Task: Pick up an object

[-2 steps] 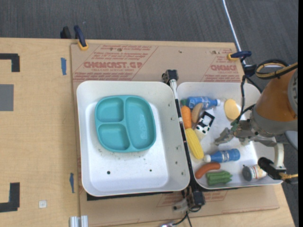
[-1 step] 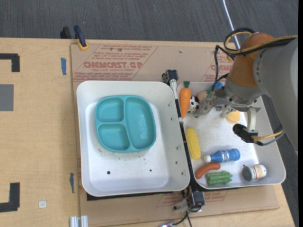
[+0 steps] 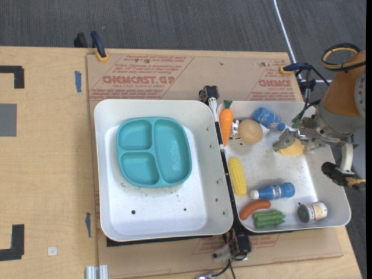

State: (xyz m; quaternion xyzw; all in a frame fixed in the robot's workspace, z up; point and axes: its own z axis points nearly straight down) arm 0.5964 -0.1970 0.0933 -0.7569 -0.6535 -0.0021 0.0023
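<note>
Your hand (image 3: 289, 139) sat low in right bin (image 3: 340, 211), over yellow object (image 3: 293, 149) near far wall; grip state unclear, could not tell. You needed centred descent, firm pinch, straight lift clear of blue item (image 3: 267, 118).

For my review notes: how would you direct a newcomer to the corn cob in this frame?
Start at the right-hand white bin, the one crowded with toy food. Follow its left wall, beside the bin that holds the teal divided plate, to about mid-height. The corn cob lies there lengthwise, below the orange carrot and above the red sausage; it is the one long, ridged yellow piece.
</note>
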